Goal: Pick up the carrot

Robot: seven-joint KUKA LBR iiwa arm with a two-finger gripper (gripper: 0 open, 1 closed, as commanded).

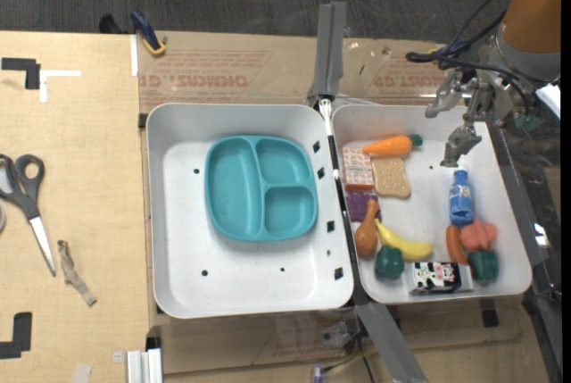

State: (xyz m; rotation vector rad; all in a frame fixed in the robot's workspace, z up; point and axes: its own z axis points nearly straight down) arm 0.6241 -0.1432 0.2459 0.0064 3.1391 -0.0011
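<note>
The carrot [390,145], orange with a green tip, lies on its side at the far end of the right bin [513,220], just above a slice of bread [391,178]. My gripper [451,126] hangs over the bin's far right part, to the right of the carrot and apart from it. Its fingers [459,145] are open and nothing is between them. The grey wrist and orange band rise toward the top right corner.
The right bin also holds a blue bottle [460,196], a banana [403,240], a red-and-white box [357,167], a green pepper [389,262], a black-and-white carton [437,277] and other toy foods. A teal divided plate [263,187] sits in the left bin [169,220]. Scissors [27,194] lie on the bench at left.
</note>
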